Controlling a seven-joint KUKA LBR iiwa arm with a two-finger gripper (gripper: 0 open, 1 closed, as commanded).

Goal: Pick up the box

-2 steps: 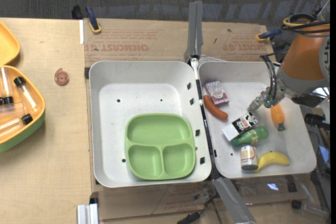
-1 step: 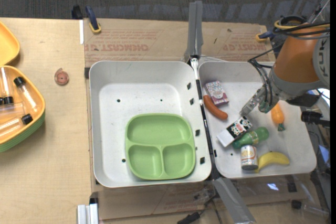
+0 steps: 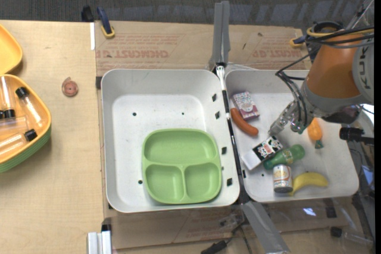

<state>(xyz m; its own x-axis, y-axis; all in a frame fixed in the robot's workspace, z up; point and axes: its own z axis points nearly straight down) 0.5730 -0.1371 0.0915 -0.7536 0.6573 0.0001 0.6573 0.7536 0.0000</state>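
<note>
Broadly, the bench (image 3: pixel 53 187) carries two white bins: the left bin (image 3: pixel 119 98) holds a green divided plate (image 3: pixel 181 165), with bare floor behind it. In the right bin (image 3: pixel 339 184), the box (image 3: pixel 246 106), pink with a dark-edged face, lies by the dividing wall, long axis running front to back. Whether the hand (image 3: pixel 286 123) is open or closed I cannot tell; it hangs well right of the box, above a black-and-white carton (image 3: pixel 266 149).

Matt green plastic is seen on the tray (image 3: pixel 181 166); glossy printed card on the box (image 3: pixel 246 105); shiny metal on the can (image 3: pixel 282 179).
</note>
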